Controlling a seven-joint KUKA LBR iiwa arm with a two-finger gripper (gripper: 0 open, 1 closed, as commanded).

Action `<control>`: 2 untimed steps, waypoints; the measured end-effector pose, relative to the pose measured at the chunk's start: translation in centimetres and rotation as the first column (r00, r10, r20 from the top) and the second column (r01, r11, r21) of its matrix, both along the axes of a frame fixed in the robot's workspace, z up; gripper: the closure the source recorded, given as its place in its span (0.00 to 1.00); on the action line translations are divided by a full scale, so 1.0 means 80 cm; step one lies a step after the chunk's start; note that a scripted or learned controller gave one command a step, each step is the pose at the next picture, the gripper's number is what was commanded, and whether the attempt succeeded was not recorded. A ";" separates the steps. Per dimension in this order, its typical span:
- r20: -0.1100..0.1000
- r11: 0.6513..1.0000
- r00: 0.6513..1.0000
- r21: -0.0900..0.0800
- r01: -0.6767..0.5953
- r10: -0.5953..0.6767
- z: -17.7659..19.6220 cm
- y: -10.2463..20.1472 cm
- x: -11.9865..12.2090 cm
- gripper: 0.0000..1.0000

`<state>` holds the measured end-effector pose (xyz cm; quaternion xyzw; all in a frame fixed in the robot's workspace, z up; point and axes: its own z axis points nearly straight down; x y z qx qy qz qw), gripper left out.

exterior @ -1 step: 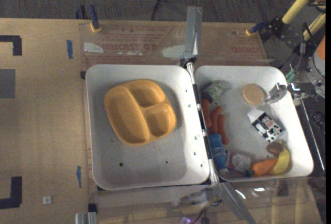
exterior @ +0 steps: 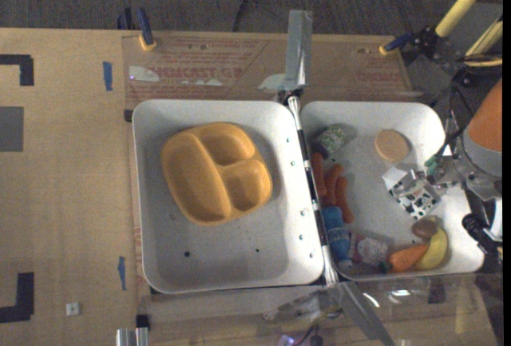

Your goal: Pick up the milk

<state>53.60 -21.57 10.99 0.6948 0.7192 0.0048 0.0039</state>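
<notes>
1. The desk [exterior: 64,176] carries two shallow white bins side by side, with a taped sheet of cardboard [exterior: 239,65] behind them.
2. The left bin [exterior: 152,248] holds a yellow divided plate [exterior: 215,171], set a little above its middle.
3. The milk [exterior: 413,192], a small white carton with black cow patches, lies tilted in the right bin [exterior: 375,117], towards its right wall.
4. The arm [exterior: 483,137] comes in from the right, its orange band above the bin's right edge, and its jaws [exterior: 441,170] sit just beside the carton's upper right corner. I cannot tell whether they are spread or pressed together, nor whether they touch the carton.
5. A round tan cookie [exterior: 392,145] lies above and left of the milk.
6. A banana [exterior: 436,250] and a carrot [exterior: 409,256] lie together in the bin's near right corner, below the carton.
7. Along the bin's left wall sit reddish sausages [exterior: 334,184] and, below them, a blue item [exterior: 334,228].
</notes>
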 end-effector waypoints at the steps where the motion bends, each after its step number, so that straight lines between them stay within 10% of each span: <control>1: 0.033 0.996 0.996 -0.040 -0.085 0.086 -0.009 0.021 -0.020 0.00; 2: 0.037 0.996 0.996 -0.048 -0.080 0.081 0.004 0.015 -0.018 1.00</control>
